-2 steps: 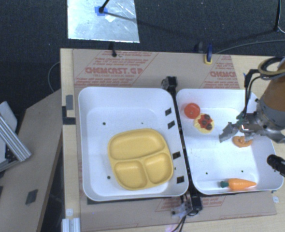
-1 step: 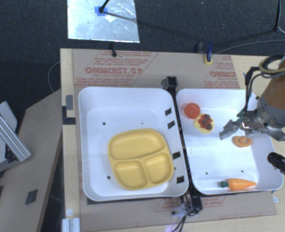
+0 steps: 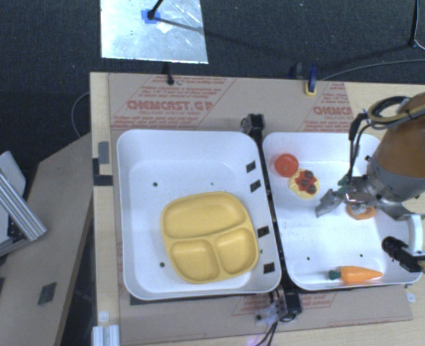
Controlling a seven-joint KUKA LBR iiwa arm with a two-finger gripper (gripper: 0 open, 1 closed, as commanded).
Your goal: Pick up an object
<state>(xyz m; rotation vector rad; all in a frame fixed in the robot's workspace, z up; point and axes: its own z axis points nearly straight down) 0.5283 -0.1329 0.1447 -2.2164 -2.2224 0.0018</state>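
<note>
Carrot (image 3: 355,273): orange, tapered, green-tipped, seen lying at the right bin's (image 3: 320,283) near rim.
Yellow tray (image 3: 209,235): smooth plastic, three compartments, set in the left bin (image 3: 137,193).
Right bin, far end: a round red-orange piece (image 3: 286,165) and a yellow disc with dark red bits (image 3: 304,184) are spotted side by side.
Jaws (image 3: 351,201): lowered beside an orange-rimmed object (image 3: 359,210); whether clenched or released cannot be told.
Tabletop (image 3: 169,103): "CHEMCAST GP" can be read in red.

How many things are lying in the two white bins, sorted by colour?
Yellow: 2, the divided tray and a small piece with dark red spots
Red: 1, a tomato
Orange: 2, a carrot and a piece under the gripper
Total: 5
</note>
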